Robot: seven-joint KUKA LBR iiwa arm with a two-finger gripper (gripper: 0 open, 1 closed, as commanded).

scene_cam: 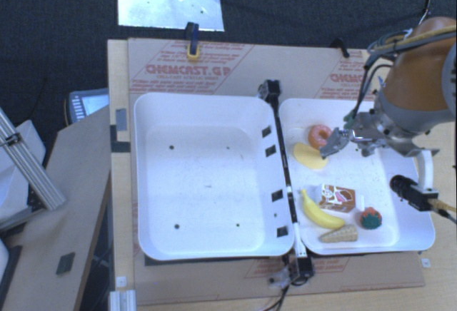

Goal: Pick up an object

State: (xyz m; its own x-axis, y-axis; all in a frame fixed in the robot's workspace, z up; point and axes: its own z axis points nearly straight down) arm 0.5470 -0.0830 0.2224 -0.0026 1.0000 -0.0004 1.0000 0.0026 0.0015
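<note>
Right bin [410,231] – six items: donut [319,135], yellow piece [308,156], banana [319,211], carton [338,197], wedge [340,234], berry [370,217]. Gripper [334,145] beside donut – jaw opening unclear, nothing visibly held.

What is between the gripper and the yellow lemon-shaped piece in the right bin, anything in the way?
Nothing visible. The gripper hangs right beside the yellow piece, at its right edge. The orange donut lies just behind the piece, off the path.
</note>
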